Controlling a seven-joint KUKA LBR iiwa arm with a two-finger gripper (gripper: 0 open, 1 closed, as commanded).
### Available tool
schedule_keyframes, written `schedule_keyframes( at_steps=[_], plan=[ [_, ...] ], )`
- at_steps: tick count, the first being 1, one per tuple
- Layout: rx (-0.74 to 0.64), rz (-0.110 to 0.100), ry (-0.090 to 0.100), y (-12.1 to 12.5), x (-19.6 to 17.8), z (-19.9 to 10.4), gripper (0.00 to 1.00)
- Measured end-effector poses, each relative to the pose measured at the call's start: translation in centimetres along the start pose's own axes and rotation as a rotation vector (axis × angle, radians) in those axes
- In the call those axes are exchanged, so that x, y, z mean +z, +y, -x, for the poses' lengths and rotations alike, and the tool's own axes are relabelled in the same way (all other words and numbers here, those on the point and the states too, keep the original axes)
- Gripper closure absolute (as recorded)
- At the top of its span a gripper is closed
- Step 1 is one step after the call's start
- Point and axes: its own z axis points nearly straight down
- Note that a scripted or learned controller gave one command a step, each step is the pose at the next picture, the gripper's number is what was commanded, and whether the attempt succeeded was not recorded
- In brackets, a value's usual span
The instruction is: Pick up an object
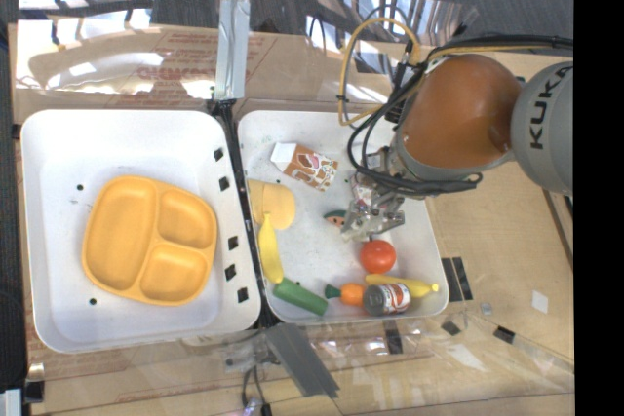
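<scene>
Gripper (371, 217) low in right bin (421, 209), partly hidden beneath orange wrist band (458, 117); finger state indeterminate. Small item at fingertips, left side, too blurred to identify. Tomato (378, 255): round, red, just below gripper, not visibly held. Further contents: one carton (305, 166), one banana (269, 253), one green vegetable (300, 298), one bottle (390, 297). Left bin (49, 151): one yellow divided tray (148, 238)

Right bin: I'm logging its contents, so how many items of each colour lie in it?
Yellow: 3, a scoop, a banana, another banana
Red: 1, a tomato
Green: 1, a cucumber
Orange: 1, a carrot
Multicoloured: 2, a carton, a bottle
Total: 8
</scene>
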Motion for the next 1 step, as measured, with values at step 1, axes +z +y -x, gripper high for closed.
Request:
schedule_keyframes(
  at_steps=[1],
  plan=[
    [0.055, -0.007, -0.001, 1.75, -8.02, 6.42, 1.0]
  ],
)
